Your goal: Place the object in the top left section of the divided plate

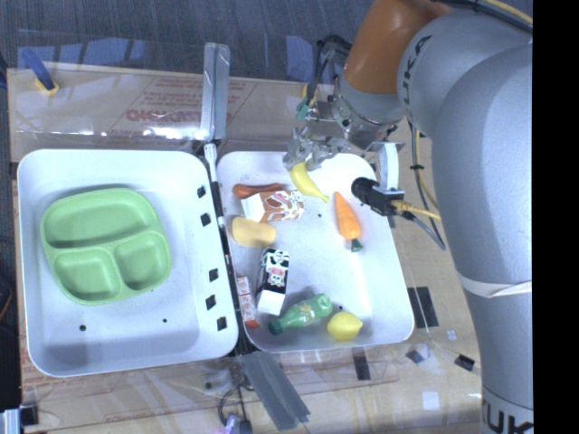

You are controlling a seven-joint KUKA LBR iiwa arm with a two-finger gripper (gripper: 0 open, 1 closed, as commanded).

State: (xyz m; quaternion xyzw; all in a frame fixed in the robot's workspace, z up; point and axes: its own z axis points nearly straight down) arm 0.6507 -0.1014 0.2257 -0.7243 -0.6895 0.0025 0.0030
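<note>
Arm (452,89) reaches in from the right, wrist bent down over the far edge of the right bin (384,287). I see the end effector (308,159) right at the banana (308,182), but whether it is clenched or released I cannot tell. Close by lie a sausage (256,189), a small carton (280,206) and a carrot (346,219); a green bottle (301,315) and lemon (344,325) sit by the near edge. The green divided plate (104,242) rests in the left bin (54,351).

Divided plate (107,244) in the left bin (54,333); right of it, banana (308,183), carrot (346,218), bottle (301,314) in the right bin (384,278).
</note>
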